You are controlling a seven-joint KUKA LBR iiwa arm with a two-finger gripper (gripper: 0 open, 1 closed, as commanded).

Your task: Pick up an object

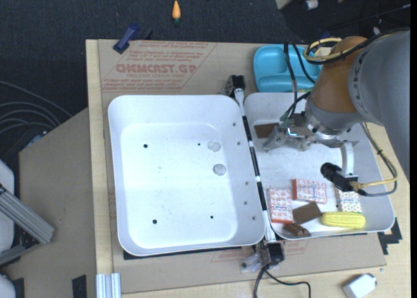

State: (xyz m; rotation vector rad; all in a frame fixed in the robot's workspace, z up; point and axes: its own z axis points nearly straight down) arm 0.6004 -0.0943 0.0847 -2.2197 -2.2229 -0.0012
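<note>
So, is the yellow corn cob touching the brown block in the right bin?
Apart. The camera view shows a strip of white bin floor between the yellow corn cob and the brown block, which lies to its left.

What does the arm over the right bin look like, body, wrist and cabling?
The arm is a thick, rounded grey cylinder with an orange band above the wrist. Below that sits a silvery metal gripper assembly. Black cables loop around the wrist, and a thin yellowish cable coils near the orange section.
</note>
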